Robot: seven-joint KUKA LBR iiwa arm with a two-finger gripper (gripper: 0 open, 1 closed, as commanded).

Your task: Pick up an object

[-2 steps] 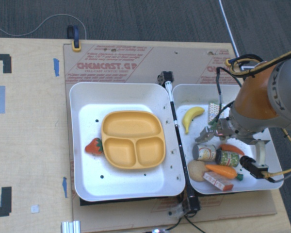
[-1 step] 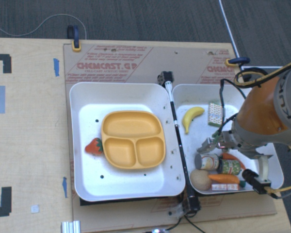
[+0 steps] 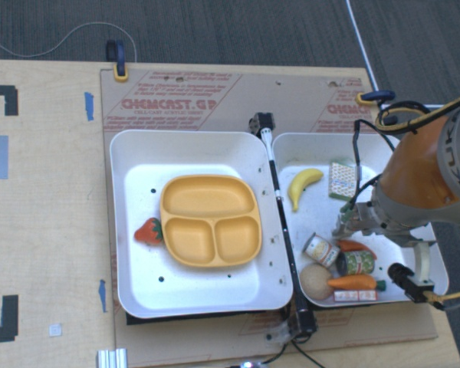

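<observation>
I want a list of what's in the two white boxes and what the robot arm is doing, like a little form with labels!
left bin: yellow divided plate, with a toy strawberry touching its left edge
right bin: banana, patterned sponge, small can, green can, carrot, round tan ball
arm: reaches in from the right, over the right bin
gripper: low, just above the cans; fingers too hard to make out
holding something: cannot tell
</observation>
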